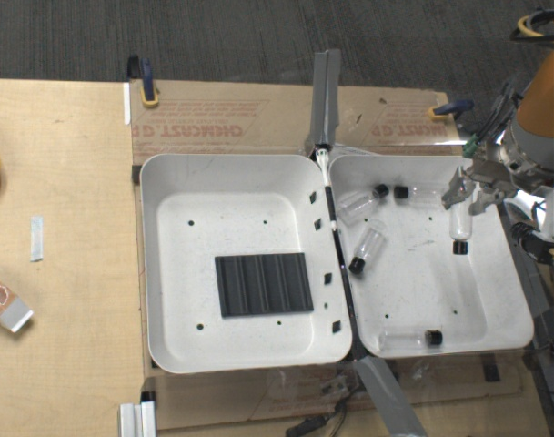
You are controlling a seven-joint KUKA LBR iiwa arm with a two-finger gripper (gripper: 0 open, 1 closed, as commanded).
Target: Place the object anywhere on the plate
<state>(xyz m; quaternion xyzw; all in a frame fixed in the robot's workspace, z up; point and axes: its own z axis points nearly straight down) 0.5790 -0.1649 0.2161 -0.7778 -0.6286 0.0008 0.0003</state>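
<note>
A dark ribbed rectangular plate (263,283) lies flat in the middle of the left bin (167,189). Over the right side of the right bin (495,326), my gripper (460,209) reaches in from the right. A small clear vial (459,229) hangs upright between its fingers, black cap at the bottom. The gripper is shut on this vial, which sits well to the right of the plate, across the divider between the bins.
Several more clear black-capped vials lie in the right bin: two near the back (358,206) (420,194), one by the divider (367,244), one at the front wall (411,340). A grey post (326,98) stands behind the bins. Small items lie on the bench at left (5,303).
</note>
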